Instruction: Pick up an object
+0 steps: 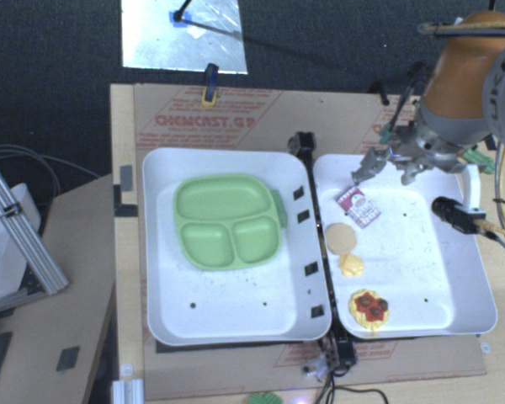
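Gripper [390, 166] open (above packet [358, 205]).

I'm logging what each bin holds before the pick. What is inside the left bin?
The left bin holds one green divided tray, lying flat with three compartments, nothing visible in them. The bin floor under the tray is covered, so anything beneath it can't be seen.

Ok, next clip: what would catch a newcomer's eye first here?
The bright green divided tray sitting in the left bin. Then the arm's orange band at upper right, its gripper poised over the right bin, where a pink-and-white packet and small toy foods lie along the left side.
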You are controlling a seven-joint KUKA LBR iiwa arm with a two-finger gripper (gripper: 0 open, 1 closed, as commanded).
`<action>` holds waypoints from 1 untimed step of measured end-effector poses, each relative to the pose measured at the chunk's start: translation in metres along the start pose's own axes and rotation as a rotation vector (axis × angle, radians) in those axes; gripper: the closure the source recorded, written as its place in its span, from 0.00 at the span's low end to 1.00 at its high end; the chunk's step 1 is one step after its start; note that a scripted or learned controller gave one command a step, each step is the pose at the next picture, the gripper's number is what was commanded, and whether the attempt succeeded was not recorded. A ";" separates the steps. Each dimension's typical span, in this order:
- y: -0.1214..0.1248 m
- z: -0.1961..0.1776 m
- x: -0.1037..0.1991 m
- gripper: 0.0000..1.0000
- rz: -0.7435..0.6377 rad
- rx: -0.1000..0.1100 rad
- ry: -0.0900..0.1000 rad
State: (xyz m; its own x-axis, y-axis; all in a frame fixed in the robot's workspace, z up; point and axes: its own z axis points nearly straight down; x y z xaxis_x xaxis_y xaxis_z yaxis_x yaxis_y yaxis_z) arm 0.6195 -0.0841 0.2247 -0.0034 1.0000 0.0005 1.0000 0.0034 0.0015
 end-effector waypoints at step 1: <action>0.025 0.148 -0.022 0.00 0.003 0.005 -0.001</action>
State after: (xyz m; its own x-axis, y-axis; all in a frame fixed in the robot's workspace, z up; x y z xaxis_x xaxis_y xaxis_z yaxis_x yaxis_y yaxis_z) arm 0.6447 -0.1063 0.0765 -0.0005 1.0000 -0.0007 1.0000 0.0005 -0.0036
